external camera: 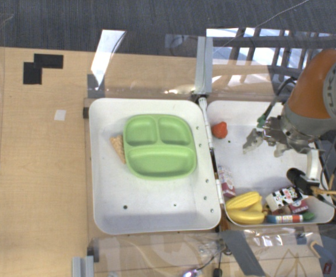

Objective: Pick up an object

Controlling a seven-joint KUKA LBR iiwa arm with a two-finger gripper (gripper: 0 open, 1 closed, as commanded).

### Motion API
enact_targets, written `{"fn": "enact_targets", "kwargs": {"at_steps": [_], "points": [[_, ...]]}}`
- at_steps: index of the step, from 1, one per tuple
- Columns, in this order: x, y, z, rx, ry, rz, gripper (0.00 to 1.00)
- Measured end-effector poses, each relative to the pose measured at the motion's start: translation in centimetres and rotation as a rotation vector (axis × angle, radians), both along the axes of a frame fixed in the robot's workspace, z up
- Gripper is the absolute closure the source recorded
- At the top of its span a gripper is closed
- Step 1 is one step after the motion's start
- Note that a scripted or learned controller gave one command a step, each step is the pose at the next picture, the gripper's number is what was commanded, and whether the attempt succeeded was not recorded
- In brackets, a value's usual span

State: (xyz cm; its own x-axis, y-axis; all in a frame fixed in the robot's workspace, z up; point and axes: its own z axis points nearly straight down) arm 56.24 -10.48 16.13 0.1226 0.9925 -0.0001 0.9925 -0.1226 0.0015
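Note:
My gripper (265, 145) hovers over the upper middle of the right bin (246, 163), its two fingers spread open with nothing between them. A small red object (219, 130) lies to its left near the bin's left wall. A yellow banana toy (246, 207) rests in the near left corner of the same bin. Beside the banana toy sit a black, white and red item (286, 197) and a marker-like stick (290, 217). A small printed packet (226, 184) lies by the left wall.
The left bin (116, 206) holds a green divided plate (159, 146) with a tan wafer-like piece (118, 148) at its left side. A metal divider (209, 154) separates the bins. The arm's grey and orange body (321, 94) covers the right bin's far right corner.

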Motion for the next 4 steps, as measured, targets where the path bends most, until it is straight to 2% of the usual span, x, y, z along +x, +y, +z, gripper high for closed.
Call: {"fn": "enact_targets", "kwargs": {"at_steps": [1,2,3,4], "points": [[-5.4,-3.9,-5.0,0.001,0.002,0.226,0.0],[4.7,-1.0,-7.1,-0.005,-0.016,0.471,0.0],[10.8,0.4,-7.3,-0.002,0.001,0.452,0.0],[10.5,0.6,-7.3,-0.005,0.016,0.311,0.0]]}}
